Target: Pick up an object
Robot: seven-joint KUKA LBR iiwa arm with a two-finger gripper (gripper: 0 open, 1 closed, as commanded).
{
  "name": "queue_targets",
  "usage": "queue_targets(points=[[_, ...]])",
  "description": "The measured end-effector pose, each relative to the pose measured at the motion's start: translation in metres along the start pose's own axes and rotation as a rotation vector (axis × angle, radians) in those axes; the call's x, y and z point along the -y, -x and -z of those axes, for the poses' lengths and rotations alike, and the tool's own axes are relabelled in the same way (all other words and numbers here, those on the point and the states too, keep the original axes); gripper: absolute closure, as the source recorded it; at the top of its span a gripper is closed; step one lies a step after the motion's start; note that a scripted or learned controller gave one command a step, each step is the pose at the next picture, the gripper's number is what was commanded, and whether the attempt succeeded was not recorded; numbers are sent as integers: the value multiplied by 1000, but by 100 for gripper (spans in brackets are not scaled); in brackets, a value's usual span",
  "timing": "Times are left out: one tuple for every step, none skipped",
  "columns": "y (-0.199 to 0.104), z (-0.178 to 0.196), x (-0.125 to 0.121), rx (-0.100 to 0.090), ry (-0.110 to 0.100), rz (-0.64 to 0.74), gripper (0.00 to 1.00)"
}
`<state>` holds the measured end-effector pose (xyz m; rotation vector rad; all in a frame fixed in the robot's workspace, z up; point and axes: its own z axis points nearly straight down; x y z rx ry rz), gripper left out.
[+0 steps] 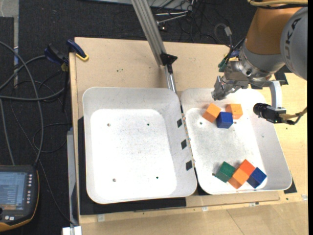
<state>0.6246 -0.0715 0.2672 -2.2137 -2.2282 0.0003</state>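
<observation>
Fig.: my end effector (221, 93) hangs over the far end of the right bin (274, 146), just above a cluster of three cubes: orange cube (212, 112), blue cube (225, 119), second orange cube (234, 110). Open or closed: can't tell from this view. Four more blocks sit at the near end. Left bin (129, 141) on the desk (122, 58) beside it. Judged: cubes small, light, rigid, flat-faced; prob. not fragile. Best hold: opposite side faces of the orange cube w/ free flanks; neighbours touching may block a finger.
</observation>
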Motion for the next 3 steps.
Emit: queue_targets(points=[[-45,-15,-8,0,-1,1,100],[-98,-11,-23,-1,4,2,100],[-157,-21,-36,-1,3,2,100]])
